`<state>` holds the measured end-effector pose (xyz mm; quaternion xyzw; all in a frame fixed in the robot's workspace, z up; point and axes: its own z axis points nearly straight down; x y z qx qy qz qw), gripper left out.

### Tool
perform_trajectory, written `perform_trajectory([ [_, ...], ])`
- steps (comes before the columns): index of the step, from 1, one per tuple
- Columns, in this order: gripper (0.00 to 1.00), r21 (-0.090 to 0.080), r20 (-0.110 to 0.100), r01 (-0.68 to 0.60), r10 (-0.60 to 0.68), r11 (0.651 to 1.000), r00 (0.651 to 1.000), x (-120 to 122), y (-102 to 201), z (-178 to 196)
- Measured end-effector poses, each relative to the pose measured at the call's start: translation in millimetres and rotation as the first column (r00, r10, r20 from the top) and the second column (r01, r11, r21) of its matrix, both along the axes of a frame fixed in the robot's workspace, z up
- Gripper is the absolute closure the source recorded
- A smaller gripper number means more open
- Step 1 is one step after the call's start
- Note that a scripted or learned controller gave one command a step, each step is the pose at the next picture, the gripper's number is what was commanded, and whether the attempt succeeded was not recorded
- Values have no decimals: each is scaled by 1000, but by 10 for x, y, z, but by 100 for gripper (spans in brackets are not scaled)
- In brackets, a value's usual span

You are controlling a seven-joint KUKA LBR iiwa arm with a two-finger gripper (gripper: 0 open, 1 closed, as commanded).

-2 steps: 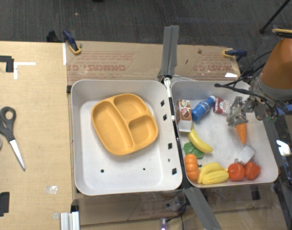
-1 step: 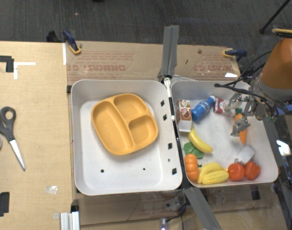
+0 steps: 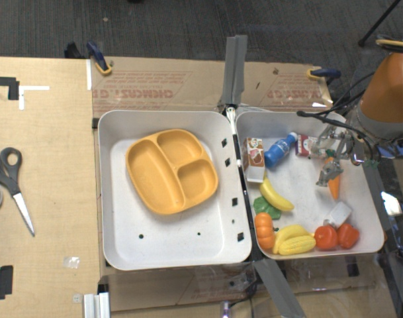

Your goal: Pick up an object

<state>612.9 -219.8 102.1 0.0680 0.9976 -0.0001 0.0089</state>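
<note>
Gripper [image 3: 331,169] low in the right bin [image 3: 307,201], right over the carrot [image 3: 334,187]!

The fingers hang just above the orange carrot's upper end, touching or nearly so (whether they are spread or pinched, I cannot tell). Near it lie a blue bottle [image 3: 279,150], a banana [image 3: 275,196], two tomatoes [image 3: 337,236] and a white block [image 3: 339,212]. The left bin [image 3: 122,244] holds a yellow divided plate [image 3: 172,171].
</note>
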Motion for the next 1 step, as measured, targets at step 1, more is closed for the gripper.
perform_trajectory([
  [1,100,-5,8,-2,2,1000,1000,22,-1,106],
])
